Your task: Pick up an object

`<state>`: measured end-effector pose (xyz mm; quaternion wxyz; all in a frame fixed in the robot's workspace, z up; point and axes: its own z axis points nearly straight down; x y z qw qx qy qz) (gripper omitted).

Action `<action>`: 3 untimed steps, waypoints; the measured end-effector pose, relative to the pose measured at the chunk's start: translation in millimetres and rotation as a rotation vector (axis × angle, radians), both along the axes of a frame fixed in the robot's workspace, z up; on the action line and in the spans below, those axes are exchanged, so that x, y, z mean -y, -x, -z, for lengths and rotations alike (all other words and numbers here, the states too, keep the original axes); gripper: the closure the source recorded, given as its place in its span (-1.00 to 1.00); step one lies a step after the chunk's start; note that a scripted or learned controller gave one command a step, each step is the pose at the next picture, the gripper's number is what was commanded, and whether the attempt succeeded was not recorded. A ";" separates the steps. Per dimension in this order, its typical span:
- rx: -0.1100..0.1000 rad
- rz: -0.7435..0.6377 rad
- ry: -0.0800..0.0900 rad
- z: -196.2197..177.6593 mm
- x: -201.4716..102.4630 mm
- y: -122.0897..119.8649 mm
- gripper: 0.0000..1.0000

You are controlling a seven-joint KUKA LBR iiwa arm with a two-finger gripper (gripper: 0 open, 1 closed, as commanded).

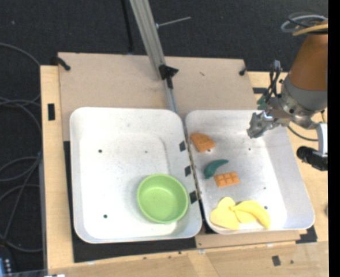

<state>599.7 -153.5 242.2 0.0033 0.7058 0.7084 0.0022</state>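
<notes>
The left bin [100, 154] holds a round green bowl [162, 198]. The right bin [285, 172] holds two orange waffle-textured blocks [202, 142] [226, 179], a teal curved piece [215, 167] and yellow bananas [240, 213]. The hand [256, 126] hovers over that bin's upper part, apart from them; its grip I cannot tell.

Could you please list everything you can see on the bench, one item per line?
bins: 2, white, side by side on the bench
bowl: 1, green, left bin, near front right corner
waffle pieces: 2, orange, right bin, left side
curved piece: 1, teal, right bin, between the waffle pieces
bananas: 1 bunch, yellow, right bin, front
metal post: 1, grey, behind the bins
arm: 1, grey and orange, from the right
gripper: 1, over the right bin's back
</notes>
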 end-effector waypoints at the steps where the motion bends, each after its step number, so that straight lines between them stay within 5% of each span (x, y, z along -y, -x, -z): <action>1: -0.008 0.001 0.001 10.1 1.8 -0.2 1.00; 3: -0.008 -0.002 -0.002 11.7 -92.9 -30.4 1.00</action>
